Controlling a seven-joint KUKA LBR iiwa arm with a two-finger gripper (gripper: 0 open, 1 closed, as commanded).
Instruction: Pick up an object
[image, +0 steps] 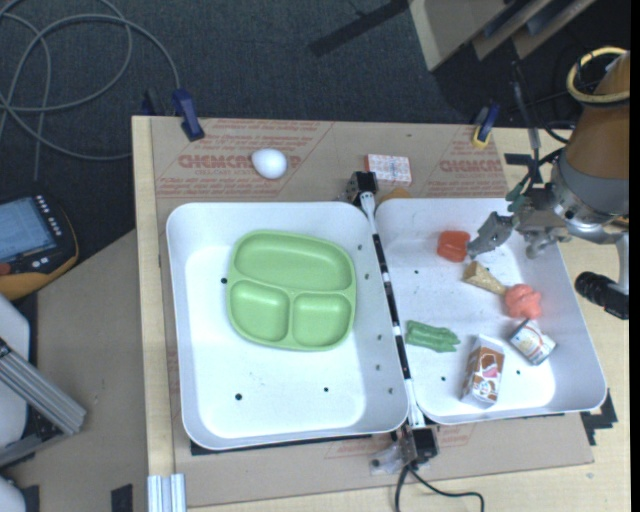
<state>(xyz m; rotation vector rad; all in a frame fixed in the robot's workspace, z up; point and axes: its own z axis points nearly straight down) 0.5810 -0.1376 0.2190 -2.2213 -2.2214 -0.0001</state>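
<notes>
Gripper (492, 236): over the right bin (570, 385), upper part; open or closed, I cannot tell.
Nearest object: red block (453, 245), just beside it toward the left bin (200, 400).
Wedge (484, 279): tan, pointed, just below.
Others: pink ball (521, 299), green pod (431, 337), carton (485, 374), small can (532, 343), lower in the bin.

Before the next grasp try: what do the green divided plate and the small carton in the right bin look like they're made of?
Green divided plate: probably moulded plastic, matte, uniform colour with soft rounded compartment edges. Small carton: looks like printed paperboard, slightly glossy, with flat faces and folded corners.
</notes>
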